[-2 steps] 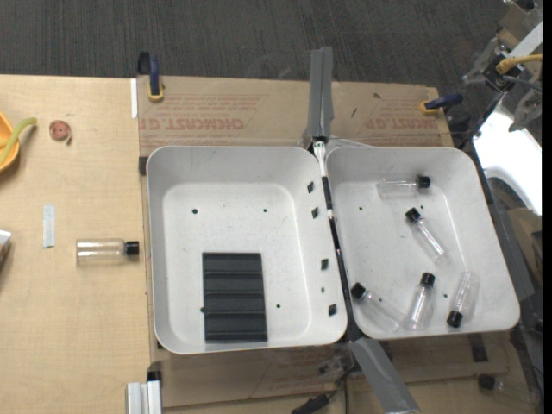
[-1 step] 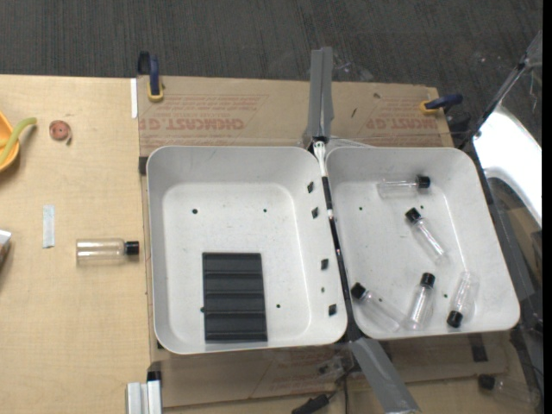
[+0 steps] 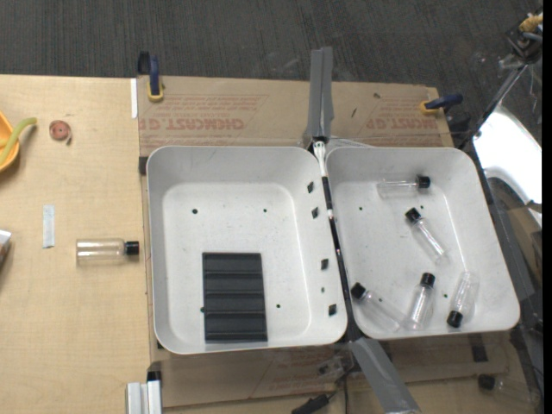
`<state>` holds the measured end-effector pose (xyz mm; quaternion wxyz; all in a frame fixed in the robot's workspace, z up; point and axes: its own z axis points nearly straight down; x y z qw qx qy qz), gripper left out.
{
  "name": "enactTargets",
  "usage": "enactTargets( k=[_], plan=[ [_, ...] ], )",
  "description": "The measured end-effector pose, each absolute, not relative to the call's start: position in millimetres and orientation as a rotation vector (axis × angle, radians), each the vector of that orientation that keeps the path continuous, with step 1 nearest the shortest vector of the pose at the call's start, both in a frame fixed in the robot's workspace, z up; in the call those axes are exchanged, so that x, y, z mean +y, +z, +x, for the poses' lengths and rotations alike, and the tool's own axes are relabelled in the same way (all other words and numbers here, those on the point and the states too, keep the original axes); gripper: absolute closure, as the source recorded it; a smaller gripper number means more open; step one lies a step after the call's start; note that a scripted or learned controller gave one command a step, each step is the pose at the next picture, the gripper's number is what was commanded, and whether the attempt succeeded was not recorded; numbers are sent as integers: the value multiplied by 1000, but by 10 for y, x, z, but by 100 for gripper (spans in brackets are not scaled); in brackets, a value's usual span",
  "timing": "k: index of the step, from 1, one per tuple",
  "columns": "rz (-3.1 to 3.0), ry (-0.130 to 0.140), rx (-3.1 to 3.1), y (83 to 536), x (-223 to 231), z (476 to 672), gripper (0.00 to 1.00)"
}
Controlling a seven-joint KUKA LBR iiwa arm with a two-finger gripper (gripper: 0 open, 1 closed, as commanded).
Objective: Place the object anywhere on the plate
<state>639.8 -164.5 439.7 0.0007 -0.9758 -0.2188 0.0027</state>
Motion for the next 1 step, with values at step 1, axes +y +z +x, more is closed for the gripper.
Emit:
enactTargets(
  k=[1],
  plan=[
    [-3119, 7, -367, 4397, -2224, 6383, 0]
  ],
)
